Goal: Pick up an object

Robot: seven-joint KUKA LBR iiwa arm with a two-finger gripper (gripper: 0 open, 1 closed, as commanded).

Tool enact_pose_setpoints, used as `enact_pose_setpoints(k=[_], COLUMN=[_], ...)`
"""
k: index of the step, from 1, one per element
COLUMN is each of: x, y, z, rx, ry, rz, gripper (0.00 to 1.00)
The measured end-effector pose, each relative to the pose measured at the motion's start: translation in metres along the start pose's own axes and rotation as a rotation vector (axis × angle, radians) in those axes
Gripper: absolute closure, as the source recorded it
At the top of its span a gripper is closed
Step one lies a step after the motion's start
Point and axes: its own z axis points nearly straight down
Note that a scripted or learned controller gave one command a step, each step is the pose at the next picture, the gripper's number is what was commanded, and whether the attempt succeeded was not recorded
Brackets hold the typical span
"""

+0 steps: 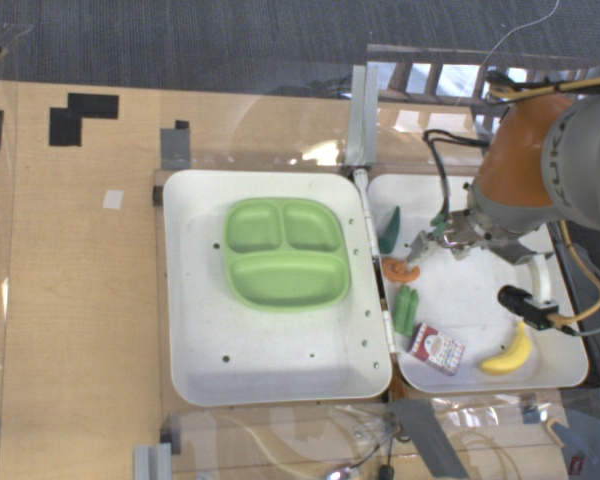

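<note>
Banana (509, 353) and carton (437, 349), perhaps unobstructed.

Shallow white plastic left bin (195, 298), holding a light green three-compartment plastic tray (285, 252) near its centre. To the bin's left, the pale wooden bench (70, 298) bears black rectangular markings (80, 116) and a small white square tag (112, 200). Beyond the bin's far edge stands an upright grey metal post (360, 118); dark grey carpet (230, 18) lies farther back.

The grey arm (580, 158) with its orange band (515, 153) reached in from the right, wrist bent downward, and its hand (427, 244) hung low, pointing leftward, fingers too small to read.
</note>
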Motion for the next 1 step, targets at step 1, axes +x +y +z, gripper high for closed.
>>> enact_pose_setpoints(k=[1], x=[-0.0068], y=[-0.0366], z=[-0.0421], rx=[-0.001], ry=[0.000], rz=[0.331], gripper=[0.00])
